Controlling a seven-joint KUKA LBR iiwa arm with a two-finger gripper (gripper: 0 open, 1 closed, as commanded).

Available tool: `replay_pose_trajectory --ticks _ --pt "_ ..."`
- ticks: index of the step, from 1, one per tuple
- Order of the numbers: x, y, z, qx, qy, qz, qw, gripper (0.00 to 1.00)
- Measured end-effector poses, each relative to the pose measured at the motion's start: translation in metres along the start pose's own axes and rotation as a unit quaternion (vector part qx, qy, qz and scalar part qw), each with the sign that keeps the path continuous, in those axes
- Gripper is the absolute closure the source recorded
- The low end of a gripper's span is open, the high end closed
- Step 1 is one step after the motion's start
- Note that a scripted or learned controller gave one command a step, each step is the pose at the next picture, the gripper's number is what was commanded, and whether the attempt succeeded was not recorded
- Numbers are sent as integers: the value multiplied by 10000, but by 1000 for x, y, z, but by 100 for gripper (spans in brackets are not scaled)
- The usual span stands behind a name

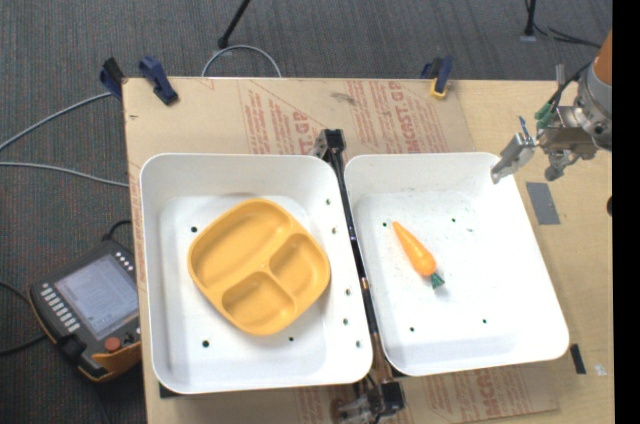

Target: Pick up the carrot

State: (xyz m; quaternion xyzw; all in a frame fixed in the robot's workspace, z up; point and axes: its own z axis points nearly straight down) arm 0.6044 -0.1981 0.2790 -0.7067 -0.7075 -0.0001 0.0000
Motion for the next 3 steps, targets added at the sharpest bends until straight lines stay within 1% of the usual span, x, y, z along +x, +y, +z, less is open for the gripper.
replay_pose_trajectory --ticks 1,2,3 --pt "2 -41 162 18 10 8 10000 0" --pt "49 -46 192 19 11 -1 10000 0" --pt "90 -8 191 10 6 -2 10000 0"
